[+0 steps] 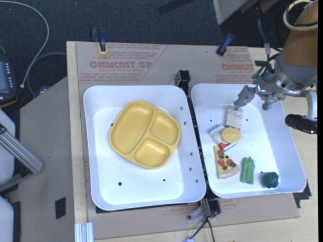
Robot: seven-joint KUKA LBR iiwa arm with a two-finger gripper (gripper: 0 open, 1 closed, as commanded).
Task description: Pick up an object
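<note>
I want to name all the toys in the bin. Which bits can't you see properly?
- Small packet: camera view, partly hidden under the round yellow toy.
- Patterned packet: its print is too small to read.
- Pincer: blurred, so its tips are unclear.
- Arm: cut off by the right edge.

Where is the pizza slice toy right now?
In the camera view, the pizza slice toy lies in the right bin, near its front left, just left of the green vegetable toy and below the round yellow cracker toy.
</note>
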